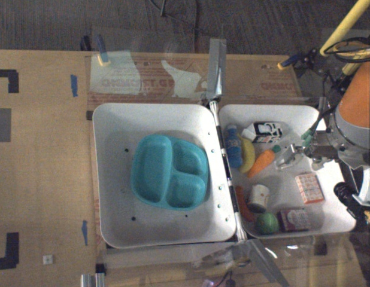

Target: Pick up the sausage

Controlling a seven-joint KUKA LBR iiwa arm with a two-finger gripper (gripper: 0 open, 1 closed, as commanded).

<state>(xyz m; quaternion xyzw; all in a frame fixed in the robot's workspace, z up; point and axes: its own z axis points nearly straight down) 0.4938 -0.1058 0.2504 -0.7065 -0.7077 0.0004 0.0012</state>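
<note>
**Sausage at the right bin's left wall**

The sausage (242, 203) lies along the left wall of the right bin (328, 223), at about 7 o'clock there — touching a white cup (258, 197), above a green ball (267, 223). The pincer (288, 158) hovers near the carrot (261, 162), well apart from the sausage; released or clenched, I cannot tell.

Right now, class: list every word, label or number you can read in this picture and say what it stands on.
None reads for certain.
Clear sheet behind the bins: large reversed letters, too blurred to read.
Black-and-white carton: print too small.
Patterned box: print too small.
Dark packet: label blurred.
</note>
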